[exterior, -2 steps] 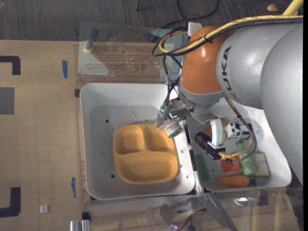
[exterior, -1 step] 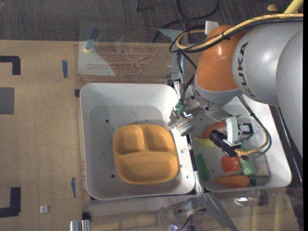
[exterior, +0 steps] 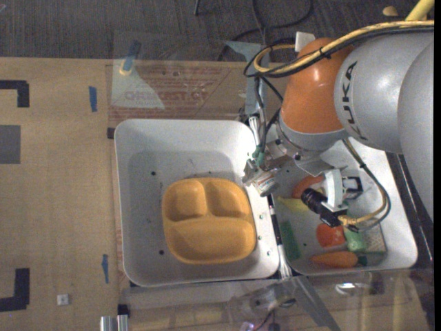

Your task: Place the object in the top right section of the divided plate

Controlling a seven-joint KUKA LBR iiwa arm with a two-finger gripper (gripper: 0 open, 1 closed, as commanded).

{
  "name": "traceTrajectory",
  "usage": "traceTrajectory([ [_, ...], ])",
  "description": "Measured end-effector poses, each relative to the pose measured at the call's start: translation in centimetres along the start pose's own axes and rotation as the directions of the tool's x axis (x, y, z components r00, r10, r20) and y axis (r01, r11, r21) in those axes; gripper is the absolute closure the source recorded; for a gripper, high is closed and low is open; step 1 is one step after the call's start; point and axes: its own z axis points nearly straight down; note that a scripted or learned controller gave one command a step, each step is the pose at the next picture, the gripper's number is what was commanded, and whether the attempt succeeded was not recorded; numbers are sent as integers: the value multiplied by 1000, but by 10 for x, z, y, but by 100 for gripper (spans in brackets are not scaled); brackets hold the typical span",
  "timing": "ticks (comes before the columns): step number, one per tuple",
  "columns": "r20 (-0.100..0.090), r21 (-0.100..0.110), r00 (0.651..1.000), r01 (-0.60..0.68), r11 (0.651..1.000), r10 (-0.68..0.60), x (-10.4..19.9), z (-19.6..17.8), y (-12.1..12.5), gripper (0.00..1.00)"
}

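Two white bins [exterior: 138, 185] [exterior: 403, 234]; one divided plate [exterior: 207, 221].

Rt bin [exterior: 405, 243] mostly under arm [exterior: 386, 88], arm cut off at rt edge, red item [exterior: 329, 236] partly covered, claw [exterior: 261, 181] detail blurry

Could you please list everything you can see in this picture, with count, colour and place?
bench: one, tan, under everything
left bin: one, white, middle of the bench
right bin: one, white, beside the first
divided plate: one, yellow, in the left bin, all sections bare
round piece: one, red-orange, right bin
long piece: one, orange, near edge of the right bin
stick: one, green, right bin, by its left wall
half-hidden piece: one, orange-red, right bin, below the wrist
arm: one, grey with orange band, reaching in from the right
gripper: one, above the divide between the bins
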Motion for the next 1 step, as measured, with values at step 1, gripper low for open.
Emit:
traceTrajectory([
  [1,0,-1,1000,-1,1000,1,-1,-8,1,100],
])
